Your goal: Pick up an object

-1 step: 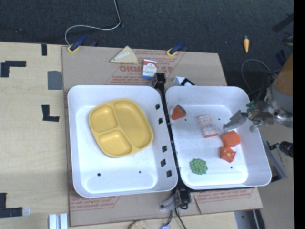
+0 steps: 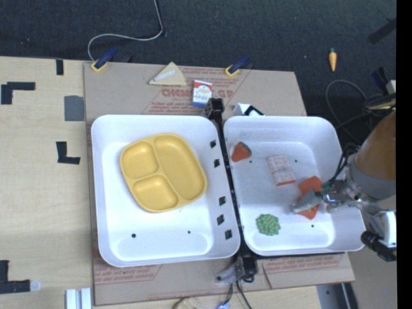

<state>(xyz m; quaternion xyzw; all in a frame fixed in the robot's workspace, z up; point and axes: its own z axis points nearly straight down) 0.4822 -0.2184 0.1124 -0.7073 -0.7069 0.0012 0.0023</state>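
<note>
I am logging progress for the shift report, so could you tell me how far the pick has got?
Done: the gripper is down in the right bin, at the orange pieces. In hand: closing on one; whether it grips anything cannot be told. Left: lifting an object out. The green piece, strawberry and clear packet lie untouched.

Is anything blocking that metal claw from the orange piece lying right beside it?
Nothing visible does. The gripper is already down in the right bin, right at the orange piece, with no other item between them.

Two bins (image 2: 103,172), one yellow plate (image 2: 163,171)
</note>
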